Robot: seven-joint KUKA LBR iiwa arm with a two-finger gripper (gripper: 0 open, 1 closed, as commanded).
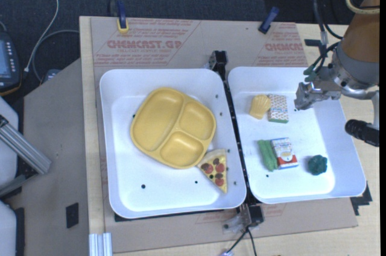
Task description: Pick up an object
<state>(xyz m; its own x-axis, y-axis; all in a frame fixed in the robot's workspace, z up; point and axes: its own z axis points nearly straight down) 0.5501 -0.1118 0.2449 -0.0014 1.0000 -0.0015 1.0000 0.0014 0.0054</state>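
Overhead, the tool (303,98) hangs above the right bin (344,185), just right of the patterned packet (278,108) and yellow piece (260,106). Nothing sits between its tips. Nearer the front lie the green block (266,154), small carton (283,152) and dark green lump (317,164).

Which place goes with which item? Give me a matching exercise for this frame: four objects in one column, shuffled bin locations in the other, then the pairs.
Objects:
1. yellow divided plate
2. pizza slice
3. dark green lump
4. small yellow piece

Places:
A. right bin, near right corner
B. left bin, centre
C. right bin, far left part
D. left bin, near right corner, beside the plate

Pairs: 1-B, 2-D, 3-A, 4-C
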